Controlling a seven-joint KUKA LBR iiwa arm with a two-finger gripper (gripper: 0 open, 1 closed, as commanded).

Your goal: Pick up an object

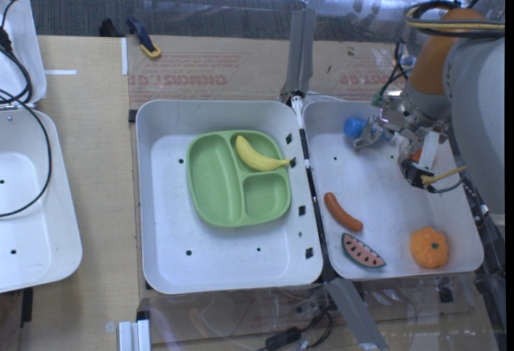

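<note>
The claw (371, 136) hovers low in the right bin (462, 217), just beside a small blue object (354, 128); I cannot tell its grip state. Crowded against the bin's back corner, a close could nudge the object away. The arm (450, 52) slants down from the right.
</note>
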